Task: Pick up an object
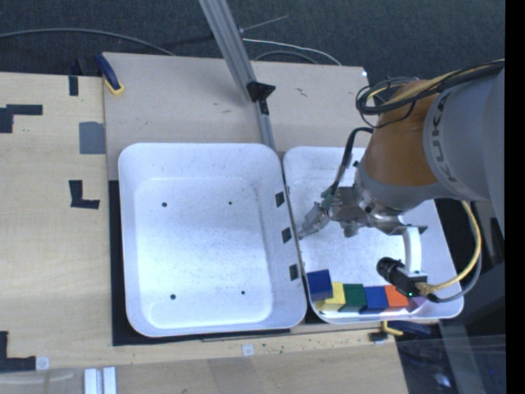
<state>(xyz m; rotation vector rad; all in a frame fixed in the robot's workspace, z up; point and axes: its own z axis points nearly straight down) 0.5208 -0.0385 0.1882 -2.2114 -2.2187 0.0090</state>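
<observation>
Status: the pick is not complete. No object is raised; every candidate object rests on the floor of the shallow white right-hand bin (426, 220).

Hand: the grey two-finger hand (314, 218) sits low over the left part of that bin, close to the wall shared with the shallow white left-hand bin (197, 236). Its fingers appear slightly parted, and nothing is visible between them. It is well apart from the objects.

Objects: a row of small blocks lies along the near wall of the right-hand bin. In order from the left: a blue cube (319, 282), a yellow block (332, 301) beneath it, a green block (353, 295), a second blue block (376, 297) and an orange block (396, 296). They touch one another.

Remaining, as judged: reposition over a block, descend, close, lift.
</observation>
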